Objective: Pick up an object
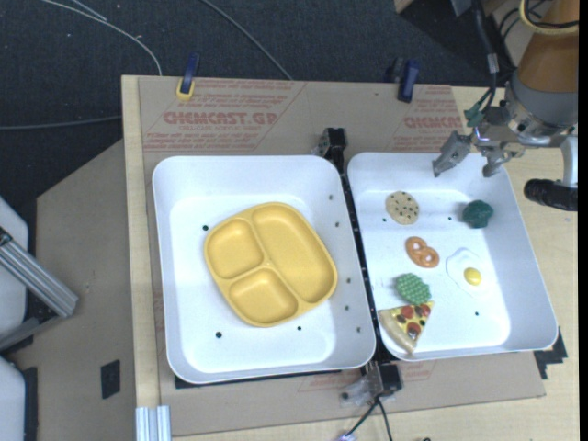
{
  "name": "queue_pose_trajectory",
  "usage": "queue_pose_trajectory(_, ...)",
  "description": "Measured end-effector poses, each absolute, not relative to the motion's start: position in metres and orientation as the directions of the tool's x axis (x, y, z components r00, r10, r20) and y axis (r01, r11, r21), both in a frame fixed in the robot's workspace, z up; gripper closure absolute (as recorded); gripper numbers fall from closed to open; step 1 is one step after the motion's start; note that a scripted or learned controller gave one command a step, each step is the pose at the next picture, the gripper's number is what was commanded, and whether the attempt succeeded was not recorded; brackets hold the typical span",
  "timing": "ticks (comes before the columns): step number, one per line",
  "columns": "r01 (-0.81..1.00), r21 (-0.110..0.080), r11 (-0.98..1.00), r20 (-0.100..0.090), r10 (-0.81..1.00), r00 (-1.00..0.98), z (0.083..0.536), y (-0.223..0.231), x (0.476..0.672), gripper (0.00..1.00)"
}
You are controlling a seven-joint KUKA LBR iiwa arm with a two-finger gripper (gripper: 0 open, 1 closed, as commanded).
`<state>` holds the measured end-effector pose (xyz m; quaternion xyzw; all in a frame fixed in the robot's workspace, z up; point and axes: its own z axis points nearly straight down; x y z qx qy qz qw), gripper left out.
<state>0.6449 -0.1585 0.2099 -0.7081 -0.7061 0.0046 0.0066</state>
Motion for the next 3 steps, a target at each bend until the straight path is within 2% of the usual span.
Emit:
queue_pose_trajectory(1, 1.0, -0.001, 0.0, 0.0, 1.0, 0.0, 0.219, -0.158, 0.648, 0.0)
queue_pose_trajectory(2, 1.0, -0.003, 0.001, 0.0, 1.0, -0.001, 0.169, -0.152, 0.656, 0.0)
queue_pose_trajectory(3, 1.0, -0.005, -0.001, 0.0, 1.0, 0.001, 0.122, -0.158, 0.65, 0.0)
